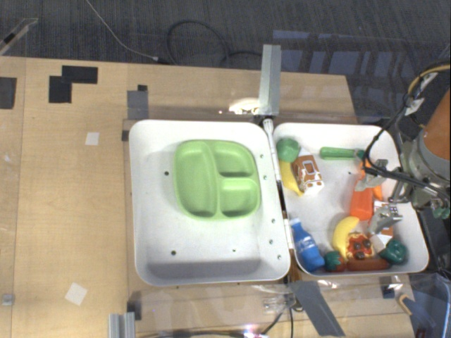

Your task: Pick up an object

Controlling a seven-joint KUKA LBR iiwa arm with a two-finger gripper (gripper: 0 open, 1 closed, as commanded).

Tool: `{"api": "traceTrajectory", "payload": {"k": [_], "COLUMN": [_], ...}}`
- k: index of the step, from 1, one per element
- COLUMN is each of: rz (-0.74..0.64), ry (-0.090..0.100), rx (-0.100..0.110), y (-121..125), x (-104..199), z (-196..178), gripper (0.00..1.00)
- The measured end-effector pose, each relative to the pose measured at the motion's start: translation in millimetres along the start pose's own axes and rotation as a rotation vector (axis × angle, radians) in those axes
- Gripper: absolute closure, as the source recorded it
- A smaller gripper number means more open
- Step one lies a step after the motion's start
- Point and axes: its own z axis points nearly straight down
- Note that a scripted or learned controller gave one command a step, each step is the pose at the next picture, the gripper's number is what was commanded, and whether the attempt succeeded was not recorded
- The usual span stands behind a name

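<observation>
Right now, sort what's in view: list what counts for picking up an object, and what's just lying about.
For the job:
gripper, low over the right bin
orange block beside it
small yellow banana
blue bottle
brown and white toy
green stick

Just lying about:
green divided tray in the left bin
black cable behind the bench

The arm point(433, 146) is running off the right edge, so most of its body is getting cut away. Its gripper point(384, 213) is sitting over the right bin point(331, 136), too small and cluttered to show how the fingers stand. The pile of small toys point(359, 248) near the bin's front corner is overlapping, making each piece hard to identify.
</observation>
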Motion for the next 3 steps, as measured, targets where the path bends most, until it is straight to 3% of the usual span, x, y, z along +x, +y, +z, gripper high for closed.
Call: {"api": "traceTrajectory", "payload": {"k": [1, 2, 3], "rz": [0.105, 0.137, 0.205], "ry": [0.004, -0.011, -0.011], "rx": [-0.002, 0.003, 0.002], "y": [46.8, 55.8, 16.0], "x": [-1.0, 4.5, -36.9], "z": [139.2, 147.8, 43.1], "gripper": [0.00, 0.00, 0.00]}}
